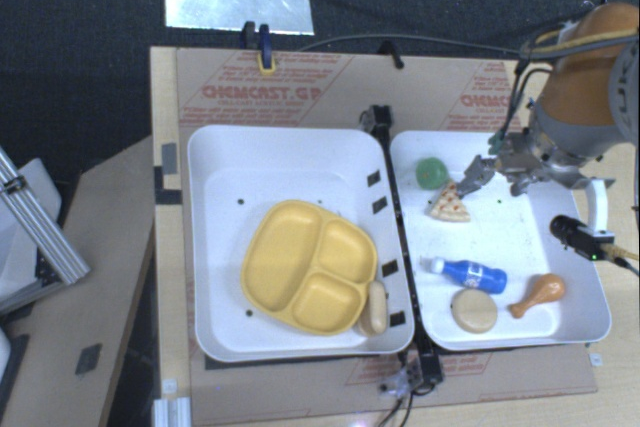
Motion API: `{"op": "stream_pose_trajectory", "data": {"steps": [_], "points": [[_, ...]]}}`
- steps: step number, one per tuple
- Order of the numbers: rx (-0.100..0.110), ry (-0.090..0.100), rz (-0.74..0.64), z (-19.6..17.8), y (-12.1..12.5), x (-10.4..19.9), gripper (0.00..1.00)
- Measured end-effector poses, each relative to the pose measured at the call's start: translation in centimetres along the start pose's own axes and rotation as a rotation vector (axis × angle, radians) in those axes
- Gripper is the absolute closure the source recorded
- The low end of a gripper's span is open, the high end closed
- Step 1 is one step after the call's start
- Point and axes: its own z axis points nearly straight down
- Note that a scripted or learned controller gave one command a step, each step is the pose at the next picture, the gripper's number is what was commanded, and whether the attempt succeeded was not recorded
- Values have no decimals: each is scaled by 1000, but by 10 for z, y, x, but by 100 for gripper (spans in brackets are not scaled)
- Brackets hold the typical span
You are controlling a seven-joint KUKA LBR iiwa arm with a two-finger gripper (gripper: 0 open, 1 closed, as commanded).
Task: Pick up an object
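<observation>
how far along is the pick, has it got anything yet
Early stage. Done: the arm has reached over the right bin, and the hand sits low beside the pizza slice and green ball. In hand: nothing shows between the fingers. Left: the grasp and lift. The blue bottle, round biscuit and drumstick lie on the bin floor, as does the pizza slice.

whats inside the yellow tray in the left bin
The yellow tray shows three bare compartments. A beige oval thing lies against its lower right edge, outside it. What lies under the tray is covered.
</observation>
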Motion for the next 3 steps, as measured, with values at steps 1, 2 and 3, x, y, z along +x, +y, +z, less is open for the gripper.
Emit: {"op": "stream_pose_trajectory", "data": {"steps": [1, 2, 3], "points": [[-13, -1, -2, -7, 3, 0, 0], [-10, -1, -1, 49, 5, -9, 0], [-9, 0, -1, 101, 5, -9, 0]]}}
